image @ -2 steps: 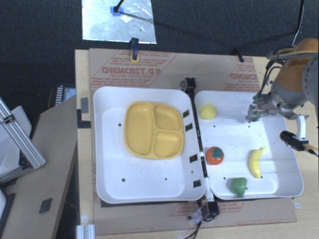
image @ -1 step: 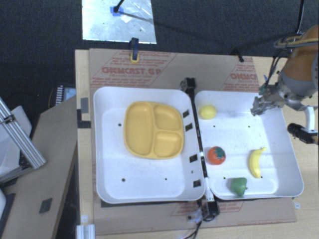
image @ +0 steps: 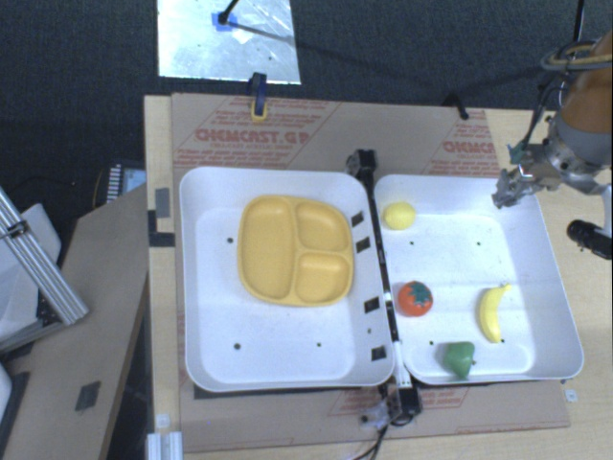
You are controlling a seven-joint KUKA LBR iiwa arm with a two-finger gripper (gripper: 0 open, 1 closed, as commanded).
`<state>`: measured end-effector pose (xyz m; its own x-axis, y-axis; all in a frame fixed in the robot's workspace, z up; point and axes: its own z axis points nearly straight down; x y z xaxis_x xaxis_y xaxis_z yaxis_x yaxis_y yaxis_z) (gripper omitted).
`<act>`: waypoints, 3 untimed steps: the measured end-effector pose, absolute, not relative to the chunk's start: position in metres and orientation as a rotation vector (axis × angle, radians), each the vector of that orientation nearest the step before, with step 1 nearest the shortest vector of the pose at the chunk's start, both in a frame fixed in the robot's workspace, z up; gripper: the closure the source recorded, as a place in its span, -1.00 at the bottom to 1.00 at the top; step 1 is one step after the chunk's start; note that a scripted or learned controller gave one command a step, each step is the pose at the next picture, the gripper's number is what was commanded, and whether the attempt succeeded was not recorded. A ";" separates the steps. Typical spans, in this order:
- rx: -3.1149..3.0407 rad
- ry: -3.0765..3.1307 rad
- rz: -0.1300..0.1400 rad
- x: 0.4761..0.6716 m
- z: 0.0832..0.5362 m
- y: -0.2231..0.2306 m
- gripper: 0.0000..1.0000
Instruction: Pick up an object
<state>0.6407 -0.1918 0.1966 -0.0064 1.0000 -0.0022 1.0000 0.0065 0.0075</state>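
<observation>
A sheet of printed brown cardboard [image: 316, 127] covers the bench, with dark carpet behind it, and on it two shallow white bins sit side by side, touching along a black hinge strip. The left bin [image: 206, 257] contains one thing: a yellow divided plate [image: 294, 250] with three compartments, lying flat near the middle. The right bin [image: 536, 257] contains four toy foods, one of each: a yellow lemon [image: 399, 216] near the far left corner, a red tomato [image: 415, 298] close to the left wall, a green pepper [image: 459, 357] near the front edge, and a yellow banana [image: 492, 312] lying lengthwise right of the tomato. All four lie apart from one another. The grey arm enters from the right, and its gripper [image: 508, 190] hangs over the far right corner of the right bin, well apart from every toy, nothing seen between its tips; whether it is spread or closed cannot be told at this size.
</observation>
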 end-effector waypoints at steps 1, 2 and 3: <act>2.208 2.224 0.007 0.644 0.248 -0.182 1.00; 2.211 2.233 0.003 0.629 0.237 -0.123 1.00; 2.211 2.233 0.004 0.621 0.244 -0.068 1.00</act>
